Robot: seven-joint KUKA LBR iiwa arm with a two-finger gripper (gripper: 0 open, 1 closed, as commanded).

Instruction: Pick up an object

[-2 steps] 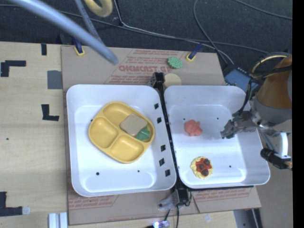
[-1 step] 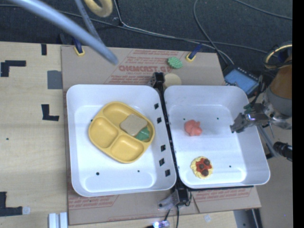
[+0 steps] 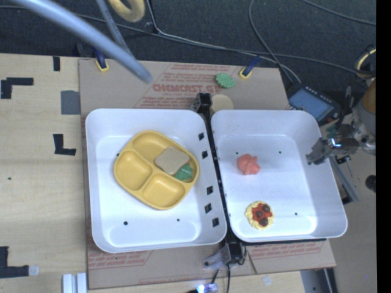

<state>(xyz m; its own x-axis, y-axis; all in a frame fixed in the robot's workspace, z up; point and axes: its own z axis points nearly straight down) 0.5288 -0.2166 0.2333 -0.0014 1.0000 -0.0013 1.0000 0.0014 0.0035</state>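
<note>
I see a small pink lump in the right bin, near its middle and a little toward the left wall. It is soft-edged and uneven, salmon pink, with a knobbly top, and it lies alone on the white floor. Nearer the front of the same bin, well apart from the lump, lies a small round toy pizza: a yellow disc with dark red and black toppings.

The gripper sits at the right rim of that bin, over the wall, well apart from both pieces. It looks dark and metallic, with nothing visibly between its tips. I cannot tell from here how its tips stand.

In the left bin lies a yellow tray with several compartments, turned at a slant. A tan slice of toy bread rests in its right-hand compartment, and a green piece lies just beside the slice, partly under it.

Both bins stand on a cardboard sheet with red printing. A small green disc lies on that sheet behind the bins. A grey tube crosses the upper left corner, and black cables trail over the dark floor behind.
</note>
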